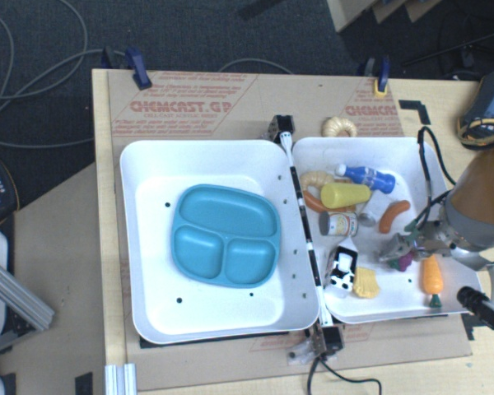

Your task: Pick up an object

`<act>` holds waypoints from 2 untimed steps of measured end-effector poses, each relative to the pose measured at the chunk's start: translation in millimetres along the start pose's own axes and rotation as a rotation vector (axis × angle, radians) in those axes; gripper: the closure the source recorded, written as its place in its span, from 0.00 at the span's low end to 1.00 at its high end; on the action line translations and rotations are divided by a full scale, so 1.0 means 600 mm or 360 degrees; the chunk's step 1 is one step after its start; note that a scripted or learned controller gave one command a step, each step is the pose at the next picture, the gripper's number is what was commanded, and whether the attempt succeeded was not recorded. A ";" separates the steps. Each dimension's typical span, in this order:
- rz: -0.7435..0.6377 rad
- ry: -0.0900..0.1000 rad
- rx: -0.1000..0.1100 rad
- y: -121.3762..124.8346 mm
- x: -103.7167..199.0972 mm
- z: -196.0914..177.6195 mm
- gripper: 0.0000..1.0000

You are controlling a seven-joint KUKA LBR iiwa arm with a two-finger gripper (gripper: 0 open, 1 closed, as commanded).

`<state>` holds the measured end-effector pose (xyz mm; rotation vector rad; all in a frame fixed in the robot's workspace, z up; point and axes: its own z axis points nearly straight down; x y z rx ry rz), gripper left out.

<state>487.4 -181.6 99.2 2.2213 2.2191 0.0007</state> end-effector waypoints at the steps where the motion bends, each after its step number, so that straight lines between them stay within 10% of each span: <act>1: -0.0016 -0.0002 -0.0028 0.023 0.094 -0.282 1.00; 2: -0.0012 0.0007 0.0013 0.033 0.196 -0.185 1.00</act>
